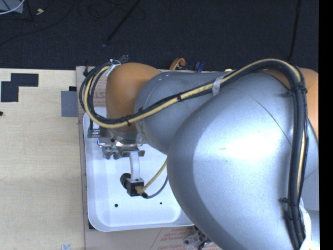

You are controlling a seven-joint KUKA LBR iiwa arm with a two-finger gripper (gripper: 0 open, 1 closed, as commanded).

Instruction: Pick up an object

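Observation:
My gripper (120, 149) hangs low over the left part of a white bin (106, 212), below the orange wrist band (127, 87). The big grey arm (234, 155) reaches in from the right and hides most of both bins. No loose object shows on the bare bin floor around the gripper. Just above the arm's top edge, a small tan thing (179, 63) and a small blue thing (199, 65) peek out at the far side of the bin; I cannot tell what they are.
The pale wooden bench top (41, 160) lies left of the bin, with a grey square (68, 103) and black patches (20, 85) on it. Dark floor with cables lies beyond the bench. Cardboard (171, 236) shows under the bin's near edge.

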